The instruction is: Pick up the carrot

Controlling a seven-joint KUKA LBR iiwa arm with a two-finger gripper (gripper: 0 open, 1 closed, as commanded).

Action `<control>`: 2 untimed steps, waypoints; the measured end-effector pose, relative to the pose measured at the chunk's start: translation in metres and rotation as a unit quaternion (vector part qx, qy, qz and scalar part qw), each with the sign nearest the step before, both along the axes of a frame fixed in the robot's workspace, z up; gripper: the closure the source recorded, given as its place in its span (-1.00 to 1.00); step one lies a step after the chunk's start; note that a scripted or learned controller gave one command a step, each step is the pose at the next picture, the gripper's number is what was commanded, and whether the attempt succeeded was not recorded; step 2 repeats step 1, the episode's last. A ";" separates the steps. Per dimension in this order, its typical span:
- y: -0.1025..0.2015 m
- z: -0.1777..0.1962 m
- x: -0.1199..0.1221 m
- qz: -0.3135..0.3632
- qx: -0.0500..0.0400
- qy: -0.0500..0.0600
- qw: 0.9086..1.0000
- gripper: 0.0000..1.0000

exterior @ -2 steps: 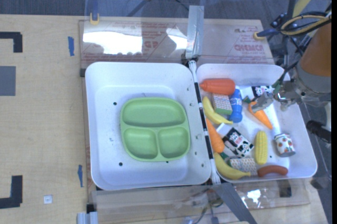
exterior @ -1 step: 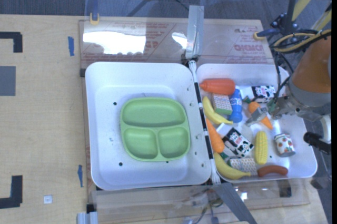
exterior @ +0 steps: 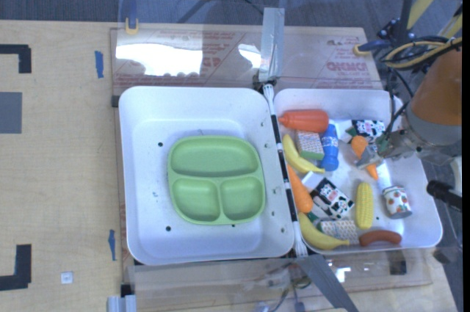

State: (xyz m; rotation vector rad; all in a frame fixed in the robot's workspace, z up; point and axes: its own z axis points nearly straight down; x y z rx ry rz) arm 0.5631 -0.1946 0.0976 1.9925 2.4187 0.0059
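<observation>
My end effector is too blurred for me to tell how it stands. Just beside it on the left, a small orange piece is partly covered by it. My arm is cut off at the right edge. Well below-left, the carrot lies half under the bin rim.

Red print on the clear panel seems unreadable.
</observation>
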 end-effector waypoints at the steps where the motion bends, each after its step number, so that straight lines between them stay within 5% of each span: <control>1: 0.055 0.116 0.020 0.001 0.001 0.003 1.000 1.00; 2: 0.055 0.116 0.020 0.001 0.001 0.003 1.000 1.00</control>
